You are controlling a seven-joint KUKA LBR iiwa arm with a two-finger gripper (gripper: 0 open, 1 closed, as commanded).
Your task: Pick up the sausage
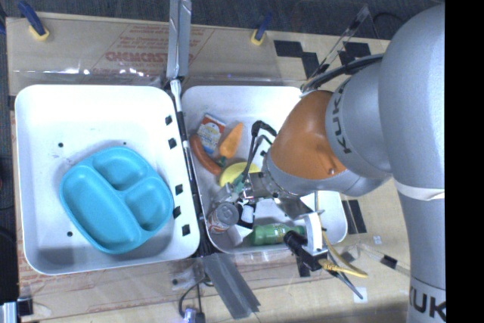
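The sausage (204,155) is a reddish-brown curved piece lying along the left wall of the right bin (249,96). My gripper (240,197) reaches into that bin from the right, low over the clutter in the bin's front half. It sits below and to the right of the sausage, apart from it, close to a metal can (222,215) and a yellow lemon-like fruit (233,173). The orange-banded wrist hides the bin's right half.
An orange carrot (231,138) and a small printed packet (211,127) lie just behind the sausage. A green bottle (276,232) lies at the bin's front edge. The left bin (45,110) holds a blue divided plate (117,197).
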